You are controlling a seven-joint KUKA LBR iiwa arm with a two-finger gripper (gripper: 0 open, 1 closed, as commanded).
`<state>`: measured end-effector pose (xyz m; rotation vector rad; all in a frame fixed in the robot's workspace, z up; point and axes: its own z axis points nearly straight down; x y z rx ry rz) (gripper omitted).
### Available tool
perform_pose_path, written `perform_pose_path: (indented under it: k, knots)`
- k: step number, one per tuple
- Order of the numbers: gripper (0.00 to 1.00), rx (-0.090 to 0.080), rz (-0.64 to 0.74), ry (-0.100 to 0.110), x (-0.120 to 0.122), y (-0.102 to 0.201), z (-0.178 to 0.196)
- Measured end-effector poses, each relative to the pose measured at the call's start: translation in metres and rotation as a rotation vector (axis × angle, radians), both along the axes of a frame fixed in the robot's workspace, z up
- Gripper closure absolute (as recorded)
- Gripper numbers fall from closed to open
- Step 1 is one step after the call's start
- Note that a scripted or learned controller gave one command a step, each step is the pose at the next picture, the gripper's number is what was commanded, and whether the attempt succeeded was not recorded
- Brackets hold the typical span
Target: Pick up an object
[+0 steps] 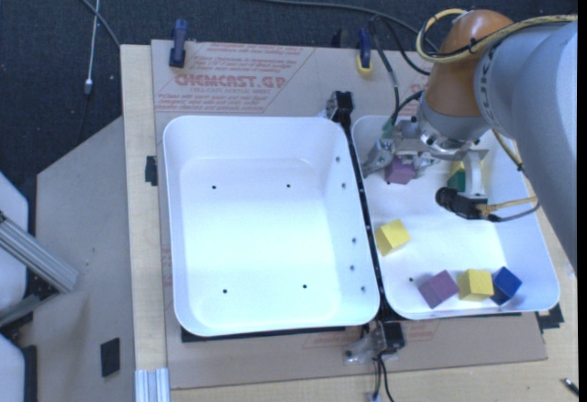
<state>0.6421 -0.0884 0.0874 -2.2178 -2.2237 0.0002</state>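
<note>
Arm [514, 70] in from right, orange band above wrist, reaching over right bin [527, 249]. Claw [401, 160] low at bin's far-left corner, clamped on small purple block [400, 173], block sitting between fingers. Yellow block [393, 236] loose on bin floor, nearer, close to left wall. Along near edge, row of three touching: purple cube [437, 287], yellow cube [476, 284], blue cube [506, 284]. Green-yellow piece [456, 178] just right of claw, partly hidden. Left bin [266, 221] beside it on bench [138, 207].
</note>
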Motion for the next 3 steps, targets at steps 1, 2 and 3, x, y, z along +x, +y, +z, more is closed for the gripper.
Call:
perform_pose_path:
  k: [1, 2, 3]
  knots:
    - [1.0, -0.001, -0.003, -0.004, 0.001, -0.002, 0.012]
    - [1.0, 0.0, 0.002, -0.008, -0.01, 0.052, 0.105]
    - [1.0, 0.001, 0.003, -0.001, -0.01, 0.124, 0.1]
